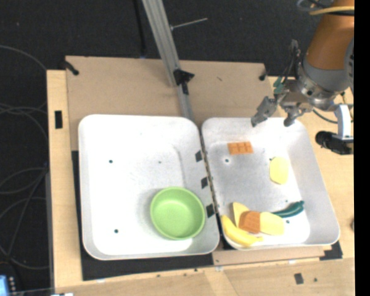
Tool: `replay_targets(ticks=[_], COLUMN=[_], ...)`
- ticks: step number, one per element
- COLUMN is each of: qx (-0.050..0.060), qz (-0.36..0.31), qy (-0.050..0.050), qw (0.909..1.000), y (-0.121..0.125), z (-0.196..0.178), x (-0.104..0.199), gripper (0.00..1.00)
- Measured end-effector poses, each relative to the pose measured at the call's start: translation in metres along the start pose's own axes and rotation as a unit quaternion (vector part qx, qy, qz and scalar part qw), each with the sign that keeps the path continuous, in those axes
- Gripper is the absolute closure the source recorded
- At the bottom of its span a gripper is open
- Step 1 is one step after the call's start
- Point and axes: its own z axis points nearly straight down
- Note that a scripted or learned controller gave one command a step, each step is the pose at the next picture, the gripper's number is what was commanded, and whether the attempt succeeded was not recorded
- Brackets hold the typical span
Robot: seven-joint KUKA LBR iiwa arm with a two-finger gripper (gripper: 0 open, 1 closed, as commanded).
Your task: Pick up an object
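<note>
Dark floor surrounds a tan table point(129, 85) carrying two white bins side by side. Nearest us, at the lower edge of the right bin point(296, 134), sits a pile: a yellow banana-like piece point(237, 233), an orange-brown block point(249, 221) on top, a pale yellow wedge point(272, 224), and a green-handled item point(291, 210) poking out to the right. Lower centre, in the left bin point(111, 140), there's a green bowl point(177, 212). Moving up the right bin: a yellow lump point(279, 170) lies alone, then a small orange cracker-like tile point(239, 147). Up at the top right, the claw point(276, 111) hovers over the bin's far rim, fingers spread, holding nothing. That yellow lump looks light and likely rigid; standing clear of its neighbours, I'd pinch it across its narrow width.
</note>
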Motion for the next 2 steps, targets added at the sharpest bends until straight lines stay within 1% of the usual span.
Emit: replay_targets(ticks=[1, 2], qx=[0.0, 0.003], qz=[0.0, 0.002], qy=[0.0, -0.001], qw=[1.0, 1.0], y=[0.0, -0.011], z=[0.0, 0.051], x=[0.0, -0.004], gripper=[0.0, 0.0])
